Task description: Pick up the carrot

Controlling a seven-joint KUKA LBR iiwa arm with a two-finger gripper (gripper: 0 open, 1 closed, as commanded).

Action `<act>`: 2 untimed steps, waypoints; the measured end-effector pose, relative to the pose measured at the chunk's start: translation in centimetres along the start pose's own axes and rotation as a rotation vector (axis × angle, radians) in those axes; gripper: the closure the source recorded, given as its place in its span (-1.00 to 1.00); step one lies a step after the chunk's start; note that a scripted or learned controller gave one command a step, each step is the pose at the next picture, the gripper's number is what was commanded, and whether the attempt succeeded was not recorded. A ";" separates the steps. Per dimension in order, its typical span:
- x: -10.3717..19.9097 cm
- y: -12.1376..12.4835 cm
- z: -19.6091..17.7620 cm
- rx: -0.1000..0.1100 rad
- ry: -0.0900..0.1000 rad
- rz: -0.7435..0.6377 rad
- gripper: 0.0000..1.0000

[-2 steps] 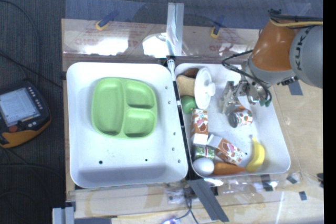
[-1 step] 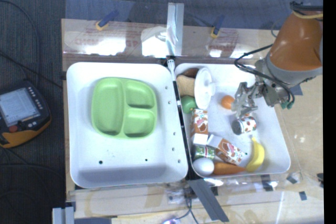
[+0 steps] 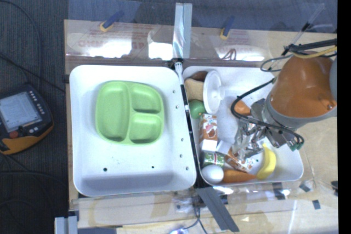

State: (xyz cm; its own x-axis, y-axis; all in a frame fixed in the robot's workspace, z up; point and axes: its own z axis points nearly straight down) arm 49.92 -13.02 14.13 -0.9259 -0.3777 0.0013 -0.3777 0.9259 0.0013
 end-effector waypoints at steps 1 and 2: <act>-2.3 -9.0 4.7 0.017 -0.021 -0.068 1.00; 0.7 -4.0 4.7 0.008 -0.010 -0.033 1.00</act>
State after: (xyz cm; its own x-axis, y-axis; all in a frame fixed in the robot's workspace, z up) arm 50.80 -16.99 9.43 -0.9129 -0.4081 -0.0091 -0.4081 0.9129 -0.0064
